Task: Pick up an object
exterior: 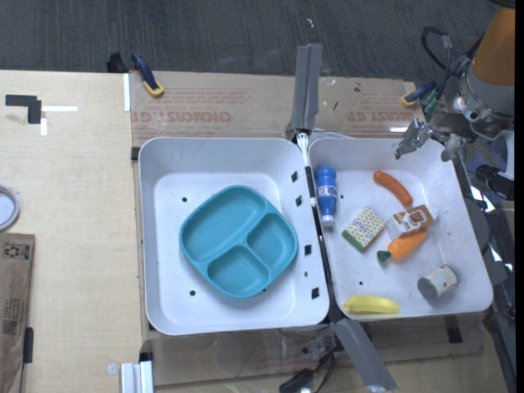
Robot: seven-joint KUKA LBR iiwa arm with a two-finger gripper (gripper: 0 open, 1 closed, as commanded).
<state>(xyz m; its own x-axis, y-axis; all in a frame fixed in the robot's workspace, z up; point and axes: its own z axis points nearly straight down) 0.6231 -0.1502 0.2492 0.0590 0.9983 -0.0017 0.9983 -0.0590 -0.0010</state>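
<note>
The right bin point(458, 219) holds several objects. A blue bottle point(326, 193) lies along its left wall. An orange sausage point(393, 188) is at the back, with a checkered green-and-tan block point(364, 228), a small brown-and-white carton point(413, 217) and a carrot point(405, 246) in the middle. A yellow banana point(371, 304) lies at the front edge and a grey cup point(438, 282) on its side at the front right. My gripper point(427, 148) hangs above the bin's back right corner, open, with nothing between its fingers.
The left bin point(155, 219) holds a teal divided plate point(238, 241). A grey post point(308, 88) rises behind the wall between the bins. Clamps sit at the bench's back left point(147, 76) and back right point(417, 97). A tape roll point(4, 210) lies at the far left.
</note>
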